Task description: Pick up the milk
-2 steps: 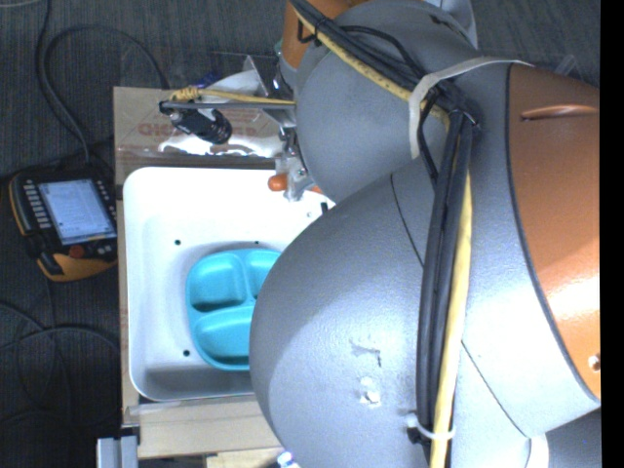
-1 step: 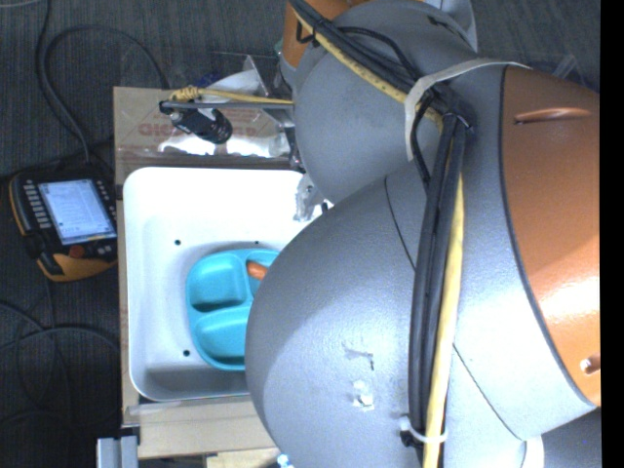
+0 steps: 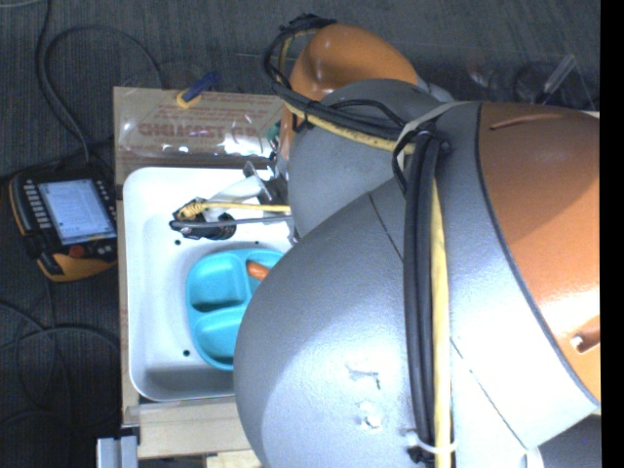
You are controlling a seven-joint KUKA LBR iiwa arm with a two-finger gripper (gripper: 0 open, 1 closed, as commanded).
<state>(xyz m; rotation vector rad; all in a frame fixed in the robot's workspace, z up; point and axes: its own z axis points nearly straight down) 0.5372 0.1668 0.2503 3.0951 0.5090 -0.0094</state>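
A: So, left to right: a pendant [image 3: 66, 214] lies on the floor, then the white bin [image 3: 146, 291] holds a blue tray [image 3: 216, 305], an orange bit [image 3: 256, 270] just beside it, and tongs [image 3: 222, 218] above.

B: And the milk?

A: I cannot pick out any carton. If it lies in the bin, I judge it hidden under the arm [image 3: 419, 281], which covers the whole right side.

B: Is the gripper open or closed?

A: Cannot tell; a bit of metal [image 3: 261, 175] pokes out at the arm's left edge, nothing more.

B: So progress?

A: Nothing shows the milk lifted. I would count the pick as not yet done.
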